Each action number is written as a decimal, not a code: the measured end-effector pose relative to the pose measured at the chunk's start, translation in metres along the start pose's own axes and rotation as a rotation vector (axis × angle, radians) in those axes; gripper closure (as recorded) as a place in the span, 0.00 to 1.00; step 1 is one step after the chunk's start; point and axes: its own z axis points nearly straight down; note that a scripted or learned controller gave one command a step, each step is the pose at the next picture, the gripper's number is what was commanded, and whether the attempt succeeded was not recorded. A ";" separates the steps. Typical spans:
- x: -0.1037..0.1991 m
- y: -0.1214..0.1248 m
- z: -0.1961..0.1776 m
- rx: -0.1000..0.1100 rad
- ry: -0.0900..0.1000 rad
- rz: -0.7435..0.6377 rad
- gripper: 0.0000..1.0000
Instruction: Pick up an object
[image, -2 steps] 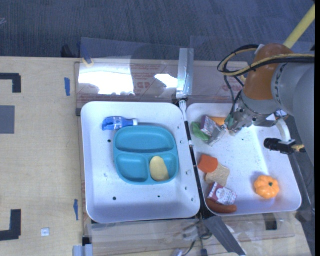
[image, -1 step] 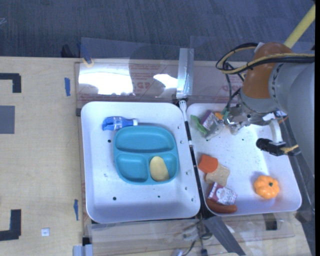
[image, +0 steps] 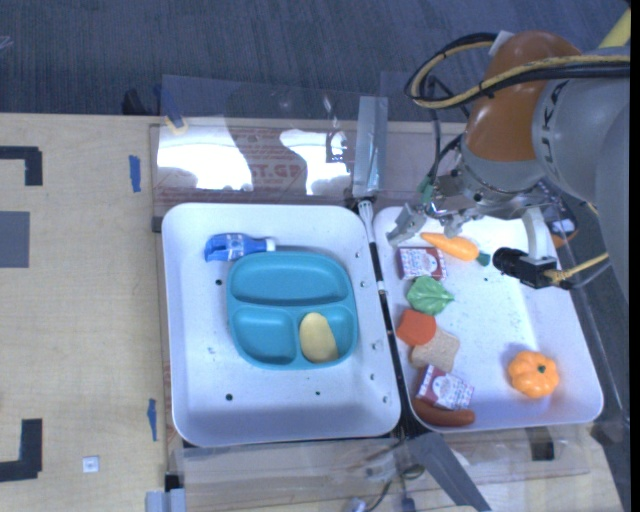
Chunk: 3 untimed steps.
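Note:
My gripper (image: 420, 222) hangs over the far left corner of the right bin (image: 560, 330), and its fingers (image: 400, 228) look spread apart and open. An orange carrot (image: 450, 245) lies just below and to the right of it, close to the fingers but not between them. Its tip overlaps a red and white packet (image: 420, 264). Below that sit a green leafy piece (image: 430, 295), a red tomato (image: 416, 327), a bread slice (image: 436, 350), a second packet (image: 446, 388) and a sausage (image: 445, 413). An orange pumpkin (image: 533, 373) rests at the near right.
The left bin (image: 190, 330) holds a blue compartment tray (image: 270, 310) with a yellow piece (image: 318, 337) in one section, and a blue bottle (image: 238, 246) behind it. The arm's grey body and cables (image: 540, 110) loom over the right bin's far side.

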 end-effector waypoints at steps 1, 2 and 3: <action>-0.051 -0.004 0.006 0.010 -0.001 -0.096 0.00; -0.028 -0.015 -0.061 0.007 -0.001 -0.335 0.00; -0.085 -0.012 0.035 0.020 0.006 -0.429 0.00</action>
